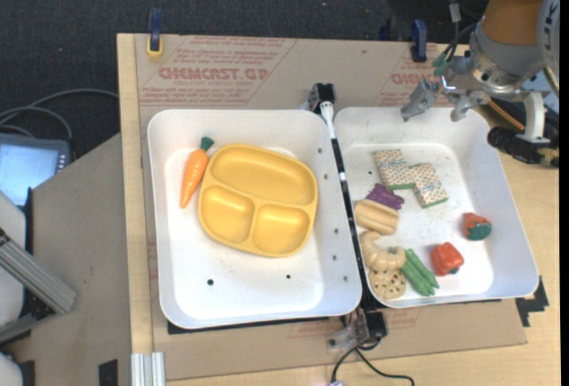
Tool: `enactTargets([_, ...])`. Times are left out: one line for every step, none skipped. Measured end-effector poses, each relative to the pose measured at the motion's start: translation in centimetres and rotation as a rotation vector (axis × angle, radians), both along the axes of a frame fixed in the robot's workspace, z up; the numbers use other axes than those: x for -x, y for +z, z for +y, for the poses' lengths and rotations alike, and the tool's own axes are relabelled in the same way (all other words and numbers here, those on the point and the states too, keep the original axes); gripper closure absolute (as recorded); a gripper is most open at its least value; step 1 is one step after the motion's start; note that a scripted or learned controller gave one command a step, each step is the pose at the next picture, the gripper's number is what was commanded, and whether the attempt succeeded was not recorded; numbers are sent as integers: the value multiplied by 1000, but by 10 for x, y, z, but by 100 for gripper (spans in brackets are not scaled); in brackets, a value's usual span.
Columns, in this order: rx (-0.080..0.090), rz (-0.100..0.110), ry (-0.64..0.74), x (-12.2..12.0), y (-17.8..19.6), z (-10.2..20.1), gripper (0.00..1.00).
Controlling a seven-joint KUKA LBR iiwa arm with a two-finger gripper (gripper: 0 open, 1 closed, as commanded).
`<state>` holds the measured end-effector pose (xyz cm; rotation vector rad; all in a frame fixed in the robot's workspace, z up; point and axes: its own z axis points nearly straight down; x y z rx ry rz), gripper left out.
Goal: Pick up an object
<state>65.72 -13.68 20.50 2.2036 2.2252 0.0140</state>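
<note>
From above, you see two white bins side by side on a cardboard sheet (pixel 267 64). The left bin (pixel 169 224) has open floor along its front edge, with a yellow divided plate (pixel 258 199) in the middle and a carrot (pixel 193 174) beside it. The right bin (pixel 502 224) holds crackers (pixel 411 177), a bread roll (pixel 375 216), green beans (pixel 418 271) and a red pepper (pixel 447 258). Your gripper (pixel 437 100) hovers over its back rim, fingers spread apart, holding nothing.
</note>
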Motion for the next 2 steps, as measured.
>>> enactTargets([3, 10, -14, -9, -34, -63, 0])
enactTargets([8, -5, -11, -11, 115, -89, 0])
